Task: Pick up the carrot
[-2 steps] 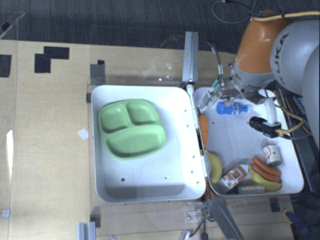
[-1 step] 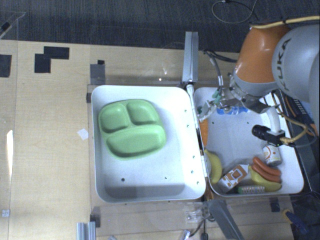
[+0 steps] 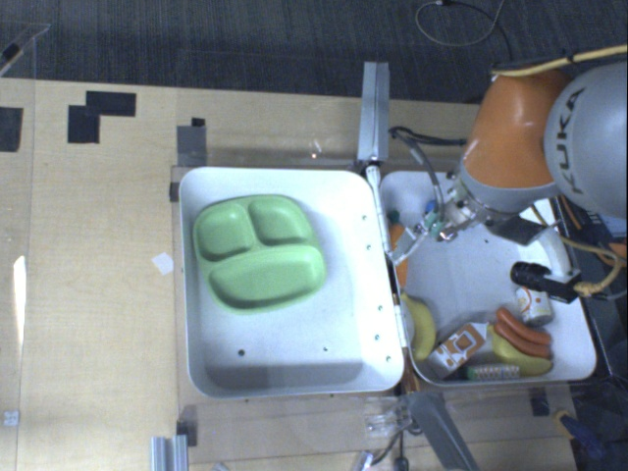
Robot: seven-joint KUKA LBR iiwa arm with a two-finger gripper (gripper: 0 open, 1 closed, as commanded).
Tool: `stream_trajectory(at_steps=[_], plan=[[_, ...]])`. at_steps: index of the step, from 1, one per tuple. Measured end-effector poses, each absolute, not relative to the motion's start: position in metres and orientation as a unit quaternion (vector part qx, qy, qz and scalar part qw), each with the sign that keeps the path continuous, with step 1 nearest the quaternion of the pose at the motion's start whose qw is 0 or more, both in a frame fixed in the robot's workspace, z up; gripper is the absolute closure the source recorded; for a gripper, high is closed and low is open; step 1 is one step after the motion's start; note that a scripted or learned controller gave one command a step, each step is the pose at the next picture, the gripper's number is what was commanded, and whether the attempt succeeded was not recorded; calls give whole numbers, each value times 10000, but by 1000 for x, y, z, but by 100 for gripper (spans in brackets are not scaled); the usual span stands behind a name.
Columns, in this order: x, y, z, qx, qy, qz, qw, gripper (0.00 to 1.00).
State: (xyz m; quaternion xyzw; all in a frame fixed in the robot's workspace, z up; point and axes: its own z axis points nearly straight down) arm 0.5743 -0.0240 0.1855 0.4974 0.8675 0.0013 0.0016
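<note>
Carrot (image 3: 395, 236): an orange sliver, mostly hidden, lying against the left wall of the right bin (image 3: 471, 283), at the divider between the two bins. The identification is a judgement from colour alone.

Gripper (image 3: 435, 226): low over the upper left part of the right bin, just beside the carrot and to its right. Whether it is wide or narrow cannot be told from this view, and nothing is seen held in it. The arm (image 3: 520, 135) enters from the right, above the bin's far corner.

Step in hand, as judged: the approach, with the grasp not yet made. The next move calls for a short shift toward the divider and a descent over the carrot. The wall leaves little room on that side, so a jaw could strike the rim or slide off the carrot.

Right bin, other contents: a banana (image 3: 423, 328) along the left wall, nearer the camera; a small carton (image 3: 459, 347) beside it; two sausages (image 3: 523, 330) on something yellow; a can (image 3: 535, 309) just above them.

Left bin (image 3: 294, 346): a green three-part plate (image 3: 257, 253), its compartments bare.
</note>
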Motion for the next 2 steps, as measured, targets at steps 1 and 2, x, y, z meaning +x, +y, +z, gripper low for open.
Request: stream_trajectory(at_steps=[1, 2], plan=[[637, -18, 187, 4479, 8941, 21, 37, 0], [617, -48, 187, 2074, 9782, 13, 39, 0]])
